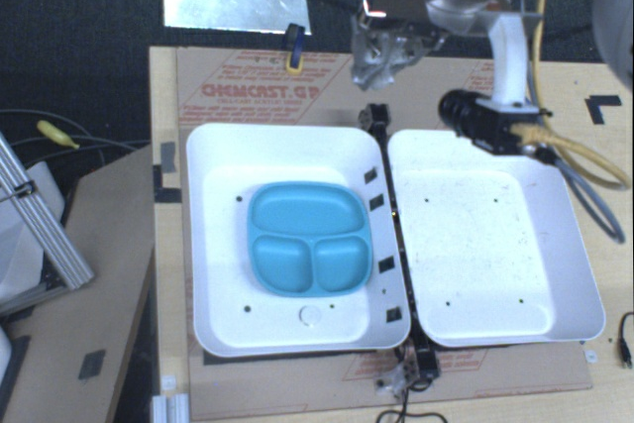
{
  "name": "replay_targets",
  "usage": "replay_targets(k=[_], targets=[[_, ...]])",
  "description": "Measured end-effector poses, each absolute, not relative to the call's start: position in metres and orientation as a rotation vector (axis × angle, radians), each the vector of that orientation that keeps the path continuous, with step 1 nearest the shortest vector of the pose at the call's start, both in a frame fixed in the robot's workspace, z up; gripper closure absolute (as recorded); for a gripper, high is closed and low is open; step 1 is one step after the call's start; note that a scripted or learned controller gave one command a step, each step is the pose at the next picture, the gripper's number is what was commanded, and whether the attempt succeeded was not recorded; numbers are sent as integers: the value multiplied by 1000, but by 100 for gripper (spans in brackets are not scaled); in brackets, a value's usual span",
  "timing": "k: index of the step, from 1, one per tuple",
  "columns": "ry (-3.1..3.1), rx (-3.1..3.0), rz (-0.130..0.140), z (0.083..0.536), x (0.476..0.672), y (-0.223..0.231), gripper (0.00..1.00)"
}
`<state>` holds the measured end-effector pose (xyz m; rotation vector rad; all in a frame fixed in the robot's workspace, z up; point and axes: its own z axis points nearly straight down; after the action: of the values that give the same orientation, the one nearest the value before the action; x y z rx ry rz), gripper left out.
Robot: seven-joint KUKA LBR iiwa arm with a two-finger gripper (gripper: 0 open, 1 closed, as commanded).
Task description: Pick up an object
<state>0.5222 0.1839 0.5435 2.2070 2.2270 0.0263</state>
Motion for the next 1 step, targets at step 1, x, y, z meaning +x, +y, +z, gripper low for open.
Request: replay_targets(k=[1], targets=[[2213, 2227, -2, 513, 576, 112, 100]])
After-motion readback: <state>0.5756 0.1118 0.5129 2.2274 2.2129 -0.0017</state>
